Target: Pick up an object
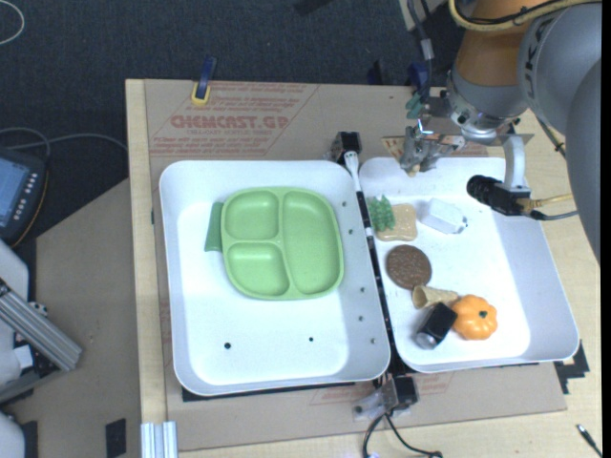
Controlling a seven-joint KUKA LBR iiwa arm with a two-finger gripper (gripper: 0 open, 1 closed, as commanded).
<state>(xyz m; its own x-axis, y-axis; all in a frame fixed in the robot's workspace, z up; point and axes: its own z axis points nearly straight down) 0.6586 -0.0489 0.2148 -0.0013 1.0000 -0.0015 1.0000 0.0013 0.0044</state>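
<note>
Gripper (417, 156) hangs over the far edge of the right bin (535, 284), up near its back left corner, w/ nothing between the fingers as far as I can see; whether they're spread or closed I can't tell from here, too small and cluttered. Looks like the approach step, pick not yet made. Candidates all sit in the right bin: a green-and-tan piece (391, 219) nearest the gripper, a small white block (442, 218) just beside it, a brown disc (408, 266) below, then an orange pumpkin (474, 318) touching a black cylinder (435, 324) near the front. Left bin (191, 332) holds a green divided tray (283, 241), well apart from the arm. Next move, I'd guess: shift toward the front a bit, line up over the green-and-tan piece or the white block, drop straight down, close. Those two lie close together, so aim needs care.
</note>
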